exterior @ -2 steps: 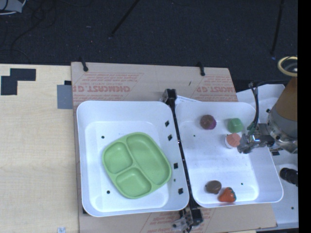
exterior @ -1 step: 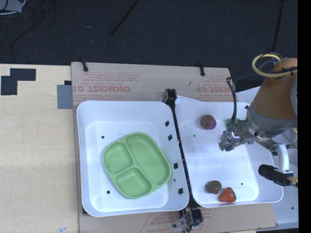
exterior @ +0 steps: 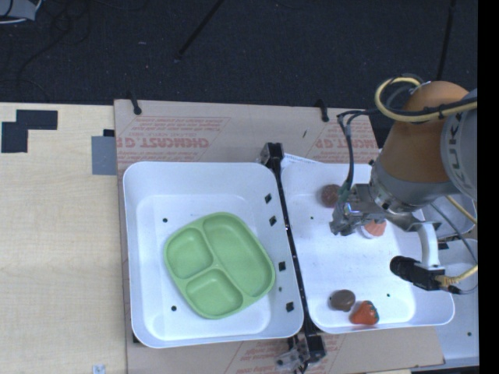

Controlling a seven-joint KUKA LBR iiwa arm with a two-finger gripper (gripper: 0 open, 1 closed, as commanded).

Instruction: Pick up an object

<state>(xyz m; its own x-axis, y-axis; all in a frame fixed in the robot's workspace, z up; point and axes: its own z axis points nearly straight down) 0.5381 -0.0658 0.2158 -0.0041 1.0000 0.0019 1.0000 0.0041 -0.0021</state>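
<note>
Gripper low over right bin, finger state impossible to tell; brown object just beyond it, orange-pink piece beside it.

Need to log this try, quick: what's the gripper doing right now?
Gripper: low in the right white bin; open, shut or holding cannot be told.

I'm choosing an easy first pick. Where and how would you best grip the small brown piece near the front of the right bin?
Grip the brown piece across its rounded body, coming straight down from above. It lies low on the right bin floor. An orange-red piece sits right beside it, so set the fingers along the other axis, probably clear of that neighbour.
</note>
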